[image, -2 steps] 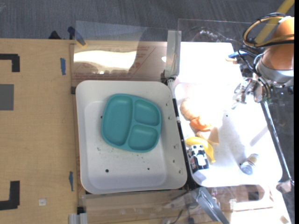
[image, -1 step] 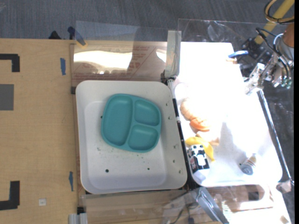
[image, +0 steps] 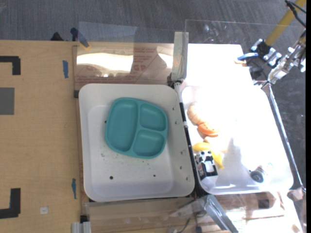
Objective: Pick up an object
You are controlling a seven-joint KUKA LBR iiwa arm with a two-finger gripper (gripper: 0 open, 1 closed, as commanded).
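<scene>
Brown cardboard [image: 39, 130] covers the left part of the bench in front of you, with black corner marks and bits of blue tape on it, and grey floor [image: 121, 6] runs along the far side.

Moving right, you come to the left bin [image: 92, 178], white with rounded corners and a few dark specks on its bottom. A teal plate [image: 136, 127] with 3 compartments lies flat in it, nearer the bin's far side than its near side, turned a little askew.

A dark divider [image: 186, 130] separates the 2 bins. Behind it, at the far side, a grey upright strip [image: 179, 57] stands against a clear panel.

The right bin [image: 282, 140] is washed out by strong light, so you can make out little of its bottom. The things to pick sit along its left wall, close to the divider. Farthest from you is a pale peach piece [image: 195, 113], with an orange piece [image: 208, 129] just beside it. Nearer come a yellow piece [image: 208, 151] and, touching it, a black and white object [image: 206, 164]. Well apart from these, near the bin's near right corner, lies a small grey round item [image: 257, 175].

At the far right corner you see dark and metal hardware [image: 274, 62] with a yellow bar [image: 284, 23] slanting above it. You cannot tell from this view whether the gripper is wide, narrow or holding anything.
</scene>
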